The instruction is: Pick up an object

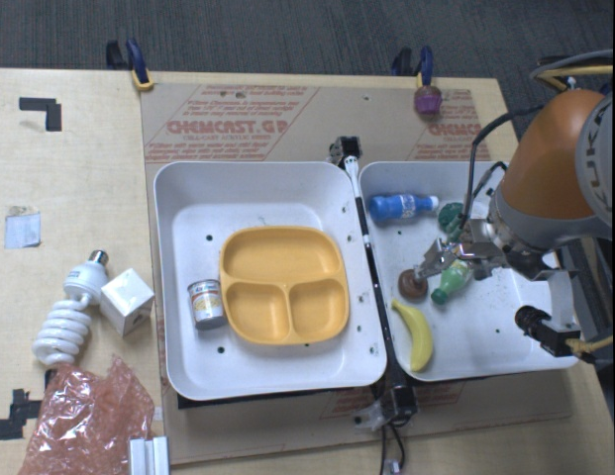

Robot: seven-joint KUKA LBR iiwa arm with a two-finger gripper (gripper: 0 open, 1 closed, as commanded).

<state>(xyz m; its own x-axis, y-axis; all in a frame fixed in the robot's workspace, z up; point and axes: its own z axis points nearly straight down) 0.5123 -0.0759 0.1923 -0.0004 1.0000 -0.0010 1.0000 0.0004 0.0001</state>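
Observation:
In the right bin (485,349), my gripper (436,262) hangs low over the middle, reaching in from the right. Just under it and to its right lies a green bottle-like object (453,282). A small brown round object (414,285) sits just left of and below the gripper tip. A blue bottle (401,206) lies on its side at the bin's back. A yellow banana (417,335) rests near the front left corner. Another green object (450,216) is partly hidden behind the arm.
The left bin (188,364) holds a yellow divided plate (284,285) and a small can (205,303) beside it. On the bench to the left lie a spiral light bulb (69,315), a white cube (127,301) and a crumpled pink bag (84,424).

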